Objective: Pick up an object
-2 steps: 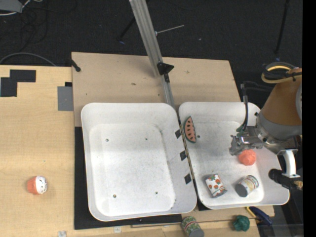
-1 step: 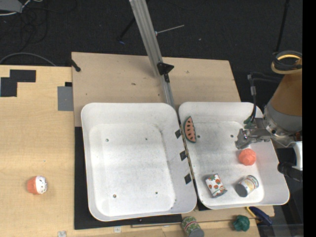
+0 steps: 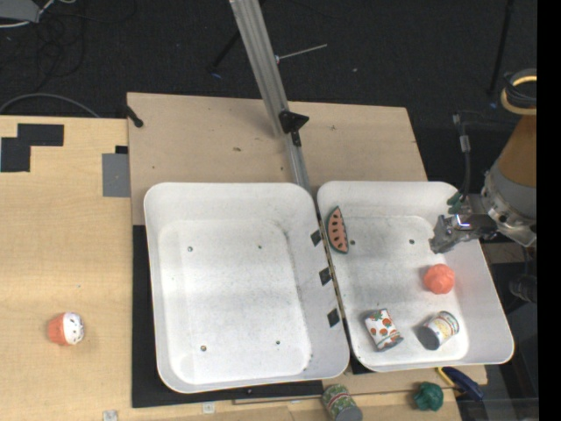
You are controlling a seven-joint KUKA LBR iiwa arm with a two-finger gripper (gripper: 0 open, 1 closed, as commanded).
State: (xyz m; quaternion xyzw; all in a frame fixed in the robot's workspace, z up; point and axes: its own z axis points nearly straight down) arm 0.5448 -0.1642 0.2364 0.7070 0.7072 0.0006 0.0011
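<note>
camera view: the hand point(image 3: 444, 235) is hovering over the right bin point(image 3: 399, 362), grip state unclear, just above an orange ball point(image 3: 439, 279) that is lying near a can point(image 3: 437, 330).
</note>
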